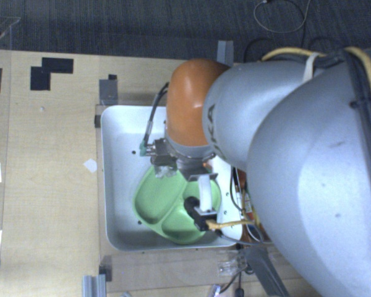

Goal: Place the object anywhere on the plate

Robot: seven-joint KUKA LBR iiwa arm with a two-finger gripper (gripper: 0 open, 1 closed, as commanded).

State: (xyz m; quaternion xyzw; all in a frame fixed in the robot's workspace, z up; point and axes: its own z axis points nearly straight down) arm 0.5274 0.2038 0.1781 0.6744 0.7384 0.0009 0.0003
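Observation:
A light green plate [157,204] lies in the near part of the left white bin [120,166]. My gripper [179,177] hangs right over the plate's far right part, under the orange band of the wrist. The wrist hides the fingertips and whatever is between them. No loose object shows on the bare part of the plate.
The big grey arm covers the right side of the view and the right bin. The bin's left and far parts lie bare. Black markers [49,73] sit on the wooden bench at the far left, and a grey bracket [109,90] stands at the bin's far corner.

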